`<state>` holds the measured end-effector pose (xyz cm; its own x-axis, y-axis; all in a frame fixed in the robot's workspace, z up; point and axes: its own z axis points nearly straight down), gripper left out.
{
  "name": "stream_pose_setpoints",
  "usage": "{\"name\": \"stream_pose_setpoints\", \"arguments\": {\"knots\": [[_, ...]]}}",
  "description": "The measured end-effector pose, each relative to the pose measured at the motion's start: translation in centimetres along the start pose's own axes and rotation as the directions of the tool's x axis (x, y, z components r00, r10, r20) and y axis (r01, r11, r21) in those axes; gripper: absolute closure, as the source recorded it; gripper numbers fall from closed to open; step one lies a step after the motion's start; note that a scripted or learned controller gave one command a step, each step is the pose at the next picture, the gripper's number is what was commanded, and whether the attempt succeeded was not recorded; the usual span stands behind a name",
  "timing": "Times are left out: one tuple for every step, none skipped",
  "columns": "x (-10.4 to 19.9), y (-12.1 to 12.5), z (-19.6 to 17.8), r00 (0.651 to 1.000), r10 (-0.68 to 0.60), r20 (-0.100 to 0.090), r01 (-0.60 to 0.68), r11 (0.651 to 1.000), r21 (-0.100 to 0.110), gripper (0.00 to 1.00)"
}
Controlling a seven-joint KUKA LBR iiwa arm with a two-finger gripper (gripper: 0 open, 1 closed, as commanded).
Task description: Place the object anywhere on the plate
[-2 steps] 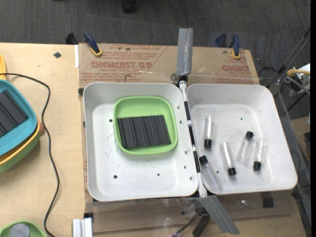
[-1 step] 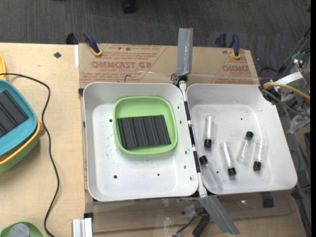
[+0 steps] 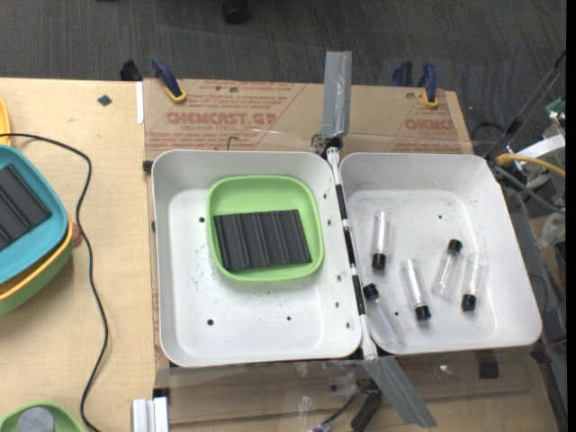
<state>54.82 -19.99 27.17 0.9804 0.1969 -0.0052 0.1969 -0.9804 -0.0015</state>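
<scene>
A green square plate [image 3: 308, 201] sits in the left white bin [image 3: 180, 268], toward its back. A dark ribbed mat [image 3: 263, 239] lies flat on the plate. In the right white bin [image 3: 504, 241] lie several clear vials with black caps: one [image 3: 380, 238] near the bin's left side, one [image 3: 414, 288] in the middle, one [image 3: 449, 264] further right, one [image 3: 469, 282] at the far right, and one [image 3: 375, 301] by the front left wall.
Stacked teal and green plates [image 3: 31, 228] stand on the wooden bench at the left, with a black cable [image 3: 90, 241] running past them. Brown cardboard [image 3: 234, 111] with blue clamps lies behind the bins. Cables and gear crowd the right edge [image 3: 540, 151].
</scene>
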Motion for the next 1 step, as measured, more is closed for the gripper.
{"name": "stream_pose_setpoints", "arguments": {"knots": [[-2.01,-5.22,-1.74,1.0,-0.003,0.0,0.003,1.0,0.0,0.0]]}}
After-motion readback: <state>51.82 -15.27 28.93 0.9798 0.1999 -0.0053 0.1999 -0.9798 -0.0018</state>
